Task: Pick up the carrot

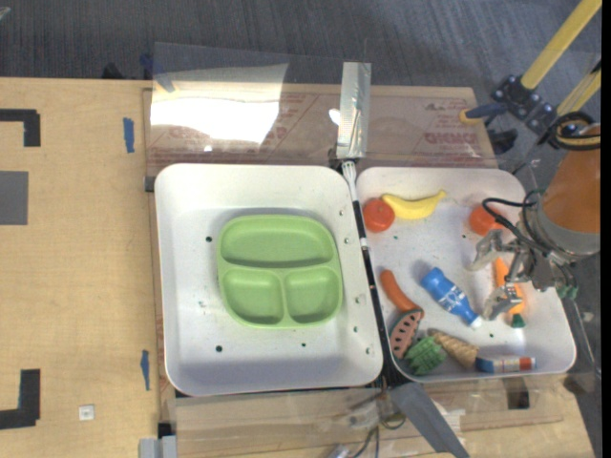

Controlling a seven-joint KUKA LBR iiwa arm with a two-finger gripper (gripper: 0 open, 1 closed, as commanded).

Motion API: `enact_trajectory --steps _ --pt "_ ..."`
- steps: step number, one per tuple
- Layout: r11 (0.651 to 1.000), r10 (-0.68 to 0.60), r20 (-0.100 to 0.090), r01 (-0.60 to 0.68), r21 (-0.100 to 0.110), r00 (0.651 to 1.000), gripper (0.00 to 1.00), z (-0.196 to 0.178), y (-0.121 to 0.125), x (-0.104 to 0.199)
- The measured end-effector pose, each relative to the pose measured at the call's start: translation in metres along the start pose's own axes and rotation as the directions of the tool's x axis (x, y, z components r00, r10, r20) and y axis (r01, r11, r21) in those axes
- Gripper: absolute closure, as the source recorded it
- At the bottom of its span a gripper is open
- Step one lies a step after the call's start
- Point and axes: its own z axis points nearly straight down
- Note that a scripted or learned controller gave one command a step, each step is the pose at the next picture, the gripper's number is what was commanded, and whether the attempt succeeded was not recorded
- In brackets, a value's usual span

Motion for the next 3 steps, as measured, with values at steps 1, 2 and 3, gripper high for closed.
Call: enact_trajectory --steps 1,2,3 --pt "1.000 -0.004 0.013 0.004 0.002 1.000 1.00 -0.014 0.002 -0.005" --pt "0.981 -0.194 0.008 0.194 0.004 0.981 1.00 -0.166 -0.015 -0.002" --pt "0.937 -0.350 0.008 0.350 0.004 0.937 1.00 -0.327 -0.014 -0.036"
